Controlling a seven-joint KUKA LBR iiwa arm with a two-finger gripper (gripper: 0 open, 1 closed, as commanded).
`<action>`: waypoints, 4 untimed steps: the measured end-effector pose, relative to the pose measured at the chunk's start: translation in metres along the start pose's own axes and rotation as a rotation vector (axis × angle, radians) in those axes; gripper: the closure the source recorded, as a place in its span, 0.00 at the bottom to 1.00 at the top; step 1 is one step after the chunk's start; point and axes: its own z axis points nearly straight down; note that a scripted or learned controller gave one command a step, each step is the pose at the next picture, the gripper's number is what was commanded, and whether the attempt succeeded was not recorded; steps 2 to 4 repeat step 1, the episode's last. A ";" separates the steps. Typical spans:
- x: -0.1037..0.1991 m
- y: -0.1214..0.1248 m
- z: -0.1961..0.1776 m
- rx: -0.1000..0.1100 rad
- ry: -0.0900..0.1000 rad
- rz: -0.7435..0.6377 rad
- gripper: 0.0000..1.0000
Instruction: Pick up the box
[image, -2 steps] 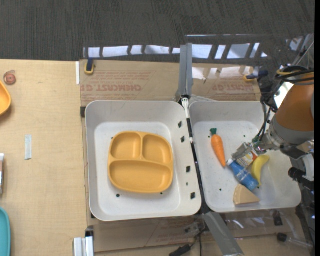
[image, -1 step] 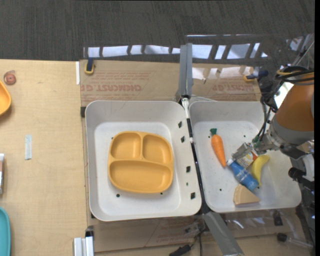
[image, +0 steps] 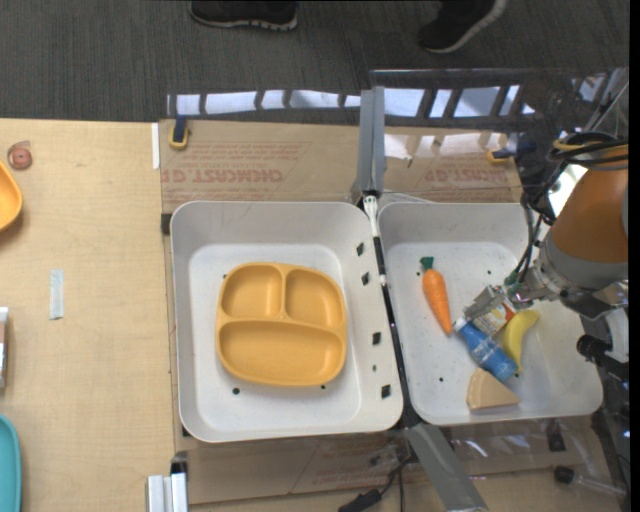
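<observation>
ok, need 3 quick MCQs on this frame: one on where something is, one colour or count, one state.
1. Where is the carrot?
A. In the right bin
B. On the divided plate
C. On the wooden bench

2. What colour is the divided plate in the left bin?
A. White
B. Yellow-orange
C. Blue

3. How does the gripper stand to the bin's things?
A. Far above the left bin
B. Low in the right bin, by the blue box
C. Off past the bench

Answers: 1 A, the carrot lies in the right bin. 2 B, the plate is yellow-orange on white. 3 B, the gripper is down beside the blue box and banana.
</observation>
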 end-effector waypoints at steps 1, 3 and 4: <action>0.000 0.000 0.000 0.000 0.000 0.000 0.00; 0.000 0.000 0.000 0.000 0.000 0.000 0.00; 0.000 0.000 0.000 0.000 0.000 0.000 0.00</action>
